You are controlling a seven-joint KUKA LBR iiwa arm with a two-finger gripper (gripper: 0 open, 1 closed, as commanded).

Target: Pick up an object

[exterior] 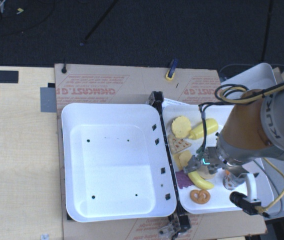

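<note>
Banana (201, 180) lies between purple piece (184, 179), pretzel (200, 197) and tool (205, 163).

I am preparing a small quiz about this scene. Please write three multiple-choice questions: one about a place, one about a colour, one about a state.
1. Where does the brown twisted pretzel toy lie?
A. left bin
B. right bin, near its front edge
C. on the cardboard

2. What colour is the curved plastic banana toy?
A. yellow
B. green
C. blue

3. How is the grey arm's gripper placed?
A. raised over the left bin
B. beside the bench
C. low among the toys in the right white bin

Answers: 1 B, it rests at that bin's near rim. 2 A, plainly yellow. 3 C, it sits just above the banana.
</note>
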